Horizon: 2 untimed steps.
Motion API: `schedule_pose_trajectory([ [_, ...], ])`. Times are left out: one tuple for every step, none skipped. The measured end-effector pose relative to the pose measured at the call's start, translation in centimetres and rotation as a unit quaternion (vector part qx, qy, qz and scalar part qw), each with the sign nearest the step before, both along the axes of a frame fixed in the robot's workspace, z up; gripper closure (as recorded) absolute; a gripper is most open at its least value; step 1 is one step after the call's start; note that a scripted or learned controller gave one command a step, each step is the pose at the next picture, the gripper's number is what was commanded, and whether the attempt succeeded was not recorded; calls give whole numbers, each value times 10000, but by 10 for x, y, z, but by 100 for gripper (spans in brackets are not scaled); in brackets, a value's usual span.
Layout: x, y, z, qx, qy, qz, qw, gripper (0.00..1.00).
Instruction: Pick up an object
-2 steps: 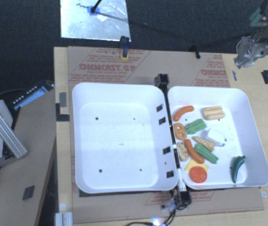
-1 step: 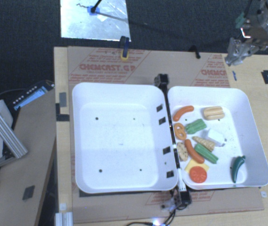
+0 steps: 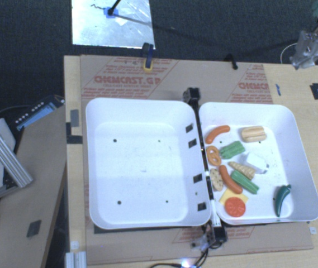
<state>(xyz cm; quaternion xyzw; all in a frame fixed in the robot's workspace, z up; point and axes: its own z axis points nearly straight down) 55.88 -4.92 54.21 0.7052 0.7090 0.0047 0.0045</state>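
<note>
- Gripper (image 3: pixel 313 46): metallic, above the bench's far right corner; its state cannot be told.
- Right bin (image 3: pixel 301 149): smooth white plastic, holding a glossy curved sausage (image 3: pixel 217 133), a flat red tomato slice (image 3: pixel 236 206) and a dark green pepper (image 3: pixel 281 198).

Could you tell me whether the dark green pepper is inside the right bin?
Inside: the pepper lies on the right bin's floor near its lower right corner.

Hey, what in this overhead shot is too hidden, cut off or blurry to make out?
- Gripper: in the camera view's top right corner, small and blurred; open or shut can't be judged.
- Arm: cut off by the top and right edges.
- White piece in the right bin: blends with the white floor, its kind unclear.
- Items by the divider near the pretzel: overlapping, outlines hard to separate.
</note>
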Motion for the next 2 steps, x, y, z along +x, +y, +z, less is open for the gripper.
schedule_pose_trajectory([
  [68, -27, -69, -8, 40, -23, 10000, 100],
  [111, 29, -195, 5, 75, 15, 10000, 100],
])
